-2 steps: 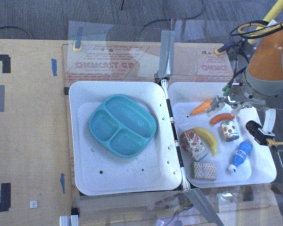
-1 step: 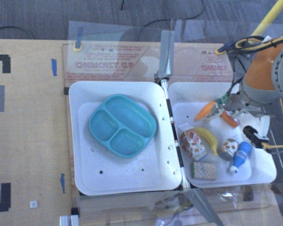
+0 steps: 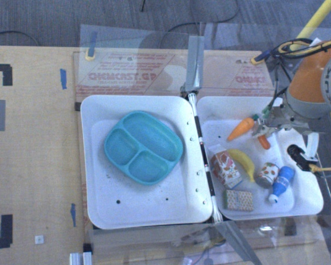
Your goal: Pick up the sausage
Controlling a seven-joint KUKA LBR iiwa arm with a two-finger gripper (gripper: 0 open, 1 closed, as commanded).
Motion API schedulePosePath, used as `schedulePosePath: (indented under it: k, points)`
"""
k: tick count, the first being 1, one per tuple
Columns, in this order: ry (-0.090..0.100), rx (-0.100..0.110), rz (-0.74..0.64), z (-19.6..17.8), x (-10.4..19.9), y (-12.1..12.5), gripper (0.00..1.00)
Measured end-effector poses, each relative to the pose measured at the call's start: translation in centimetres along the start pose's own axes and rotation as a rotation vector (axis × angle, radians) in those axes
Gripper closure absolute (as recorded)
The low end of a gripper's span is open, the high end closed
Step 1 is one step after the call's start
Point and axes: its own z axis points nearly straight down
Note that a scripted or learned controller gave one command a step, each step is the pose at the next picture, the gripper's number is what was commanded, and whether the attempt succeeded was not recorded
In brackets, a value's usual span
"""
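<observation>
The sausage [image 3: 264,142] lies in the right bin [image 3: 314,203] just under the gripper [image 3: 263,127] — short, orange, long axis tilted toward the carrot [image 3: 241,128]. Whether the jaws are apart — can't tell.

Mirrored red lettering on clear panel [image 3: 133,65]

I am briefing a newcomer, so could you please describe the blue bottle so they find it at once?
Look in the right bin. Near its front right corner lies the blue bottle, beside a banana; it is the only blue item there.
</observation>
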Motion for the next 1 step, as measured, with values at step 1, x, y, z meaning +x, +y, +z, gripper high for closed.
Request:
schedulePosePath:
  k: [1]
  points:
    - [0.006, 0.007, -0.097, -12.71, 5.51, 1.99, 1.0]
